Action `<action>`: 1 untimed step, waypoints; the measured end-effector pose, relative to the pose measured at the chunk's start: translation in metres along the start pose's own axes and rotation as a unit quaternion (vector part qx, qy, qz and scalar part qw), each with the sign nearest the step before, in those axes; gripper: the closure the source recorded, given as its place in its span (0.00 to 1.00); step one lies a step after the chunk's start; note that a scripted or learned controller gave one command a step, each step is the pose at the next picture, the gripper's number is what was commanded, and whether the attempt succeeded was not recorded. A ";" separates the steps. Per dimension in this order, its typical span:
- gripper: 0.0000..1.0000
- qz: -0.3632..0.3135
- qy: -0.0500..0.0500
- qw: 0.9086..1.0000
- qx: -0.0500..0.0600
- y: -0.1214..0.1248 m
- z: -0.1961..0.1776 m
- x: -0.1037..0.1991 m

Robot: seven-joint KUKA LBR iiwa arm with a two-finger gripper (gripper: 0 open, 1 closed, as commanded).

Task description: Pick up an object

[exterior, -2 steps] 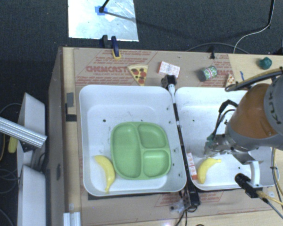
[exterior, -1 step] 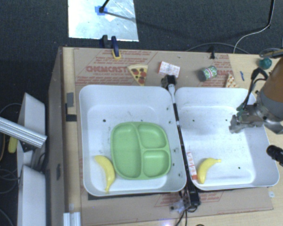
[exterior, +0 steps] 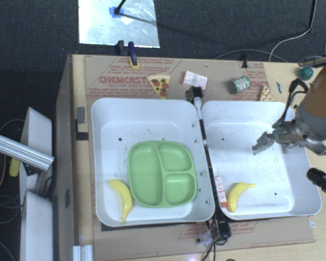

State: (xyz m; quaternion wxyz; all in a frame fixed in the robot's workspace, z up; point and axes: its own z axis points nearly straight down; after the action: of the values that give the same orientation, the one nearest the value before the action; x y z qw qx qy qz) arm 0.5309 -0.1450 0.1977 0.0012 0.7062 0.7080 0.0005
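Nearest the camera, a yellow banana (exterior: 121,198) lies at the left bin's (exterior: 106,116) front left, just beside a green divided plate (exterior: 162,173). A second banana (exterior: 237,194) lies at the right bin's (exterior: 301,203) front left corner, near the divider. Further back, the gripper (exterior: 262,144) hangs over the right bin, well apart from that banana; finger state cannot be determined. Beyond the bins, a pizza-slice toy (exterior: 159,84) and a small can (exterior: 240,84) rest on the cardboard.
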 end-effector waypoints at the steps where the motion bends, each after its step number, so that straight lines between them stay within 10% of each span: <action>1: 0.00 0.000 0.000 1.000 0.000 -0.006 0.113 0.051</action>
State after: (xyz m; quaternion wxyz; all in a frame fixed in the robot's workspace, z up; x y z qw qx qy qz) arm 0.5251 -0.0940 0.0843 0.0007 0.7062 0.7080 0.0007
